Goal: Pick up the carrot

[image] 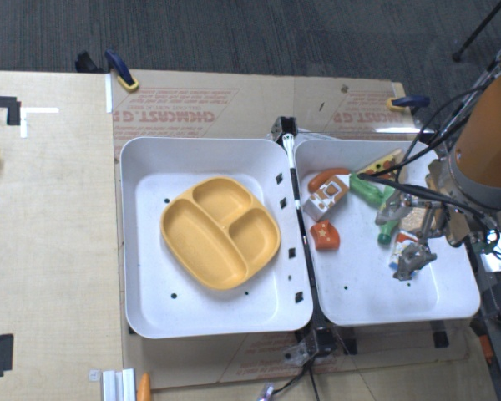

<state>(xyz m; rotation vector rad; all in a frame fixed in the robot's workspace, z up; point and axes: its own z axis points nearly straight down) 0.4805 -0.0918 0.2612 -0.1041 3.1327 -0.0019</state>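
Carrot (328, 178) hemmed by carton (326, 198)

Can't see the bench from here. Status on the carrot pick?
Hand low in right bin, nothing seen in it. Carrot at bin's far left, apart from hand. Small box lies against it.

Gripper (413, 261) over right bin (451, 307) (carrot (328, 177) apart)

Even, bright overhead light; soft shadows, mild glare, perhaps slight blur at right
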